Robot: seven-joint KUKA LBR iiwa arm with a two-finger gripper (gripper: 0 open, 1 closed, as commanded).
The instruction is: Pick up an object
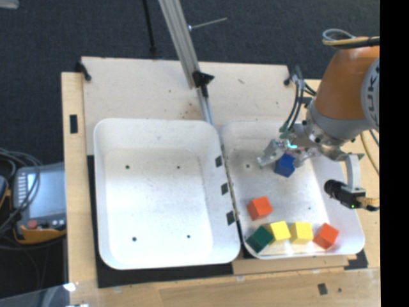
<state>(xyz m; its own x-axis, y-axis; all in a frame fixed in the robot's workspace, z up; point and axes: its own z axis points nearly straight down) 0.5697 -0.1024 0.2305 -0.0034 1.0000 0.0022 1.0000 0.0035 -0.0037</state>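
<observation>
You've got the arm (345, 88) reaching in from the right over the right bin (332, 190), orange band showing above the wrist. The claw (285, 155) sits over the upper part of that bin and there's a blue cube (285, 165) right between its fingers, so it looks clenched on the blue cube. Can't tell from this angle whether the cube is off the bin floor or resting on it.

The rest of the blocks are down at the near end of the same bin. An orange cube (259, 207) sits on its own toward the left wall. Below it you've got a row along the front edge: green cube (259, 238), yellow cube (280, 230), a second yellow cube (302, 232) just beside that one, then another orange cube (326, 235) at the right end. The green and the first yellow look like they're touching.

The left bin (160, 133) is right next to it, walls almost touching. Both sit on the counter (140, 82), and a metal rail (182, 34) runs at a slant from the top down to between the bins.
</observation>
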